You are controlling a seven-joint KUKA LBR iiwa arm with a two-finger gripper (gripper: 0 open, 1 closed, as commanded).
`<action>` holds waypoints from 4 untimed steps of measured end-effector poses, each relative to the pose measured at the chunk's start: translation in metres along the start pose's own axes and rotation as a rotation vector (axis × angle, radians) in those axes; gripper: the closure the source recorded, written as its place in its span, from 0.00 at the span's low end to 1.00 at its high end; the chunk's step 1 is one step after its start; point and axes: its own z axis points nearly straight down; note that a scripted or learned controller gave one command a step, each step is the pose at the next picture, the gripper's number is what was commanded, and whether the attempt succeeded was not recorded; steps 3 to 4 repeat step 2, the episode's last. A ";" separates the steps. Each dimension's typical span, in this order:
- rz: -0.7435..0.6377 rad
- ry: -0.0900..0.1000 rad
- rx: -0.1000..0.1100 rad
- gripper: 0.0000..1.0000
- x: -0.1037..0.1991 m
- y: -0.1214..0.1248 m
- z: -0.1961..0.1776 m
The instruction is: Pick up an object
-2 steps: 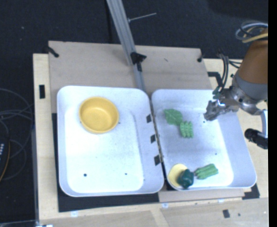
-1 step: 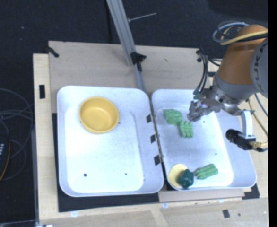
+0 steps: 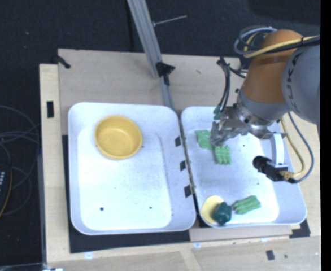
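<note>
The two-finger gripper (image 3: 219,141) is low in the right white bin (image 3: 284,205), directly over two green ribbed plastic blocks (image 3: 222,154), which lie just under and beside it. I cannot tell its state. No block looks lifted yet, so I judge the grasp and the lifting are not yet done.

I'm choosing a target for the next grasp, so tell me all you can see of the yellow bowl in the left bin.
The round yellow bowl looks like smooth plastic, with a plain rim and a shallow hollow that holds nothing. It sits upright, mouth up, on the floor of the left white bin, in its upper left part. It stands alone, with nothing else touching it, far from the gripper over the right bin.
</note>
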 end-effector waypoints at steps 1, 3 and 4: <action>-0.002 0.001 0.000 1.00 0.062 -0.010 -0.006; -0.001 0.000 0.000 1.00 0.119 -0.027 -0.004; -0.001 0.000 0.000 1.00 0.119 -0.027 -0.004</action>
